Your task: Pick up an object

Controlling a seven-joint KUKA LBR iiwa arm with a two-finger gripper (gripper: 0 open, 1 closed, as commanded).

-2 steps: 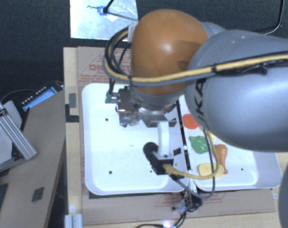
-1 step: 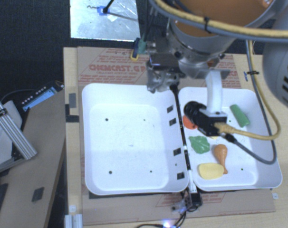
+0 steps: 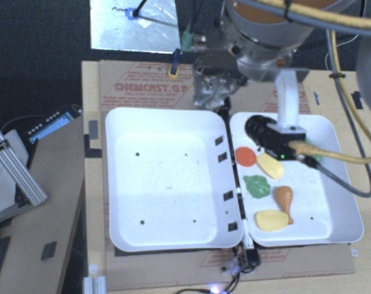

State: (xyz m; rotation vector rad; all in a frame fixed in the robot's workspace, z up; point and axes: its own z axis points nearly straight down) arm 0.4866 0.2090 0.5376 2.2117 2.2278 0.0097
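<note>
Now, look first at the gripper [image 3: 215,98]: it hangs over the far rims of the two bins, about above the seam where the left bin [image 3: 167,113] meets the right bin [image 3: 349,224], with the grey arm [image 3: 265,48] coming in from the right behind it. From this angle you cannot tell how far it is open, and you can see nothing in its hold. Everything you could pick lies in the right bin, on the half nearer the seam, and all of it sits on the near side of the gripper. Closest to the gripper is the red disc [image 3: 246,157], flat on the floor of the bin just beside the dividing wall. Just to the right of the disc lies a pale yellow piece [image 3: 270,165]; whether the two touch you cannot tell. Nearer to you from the disc is the green leaf [image 3: 257,186], also close to the wall. Right of the leaf lies the orange drumstick [image 3: 284,199], its thick end away from you and its thin end pointing towards the near rim. At that thin end, and farthest from the gripper, rests the yellow lump [image 3: 272,220]. Both bins sit on a cardboard sheet [image 3: 150,86] with red print.
</note>
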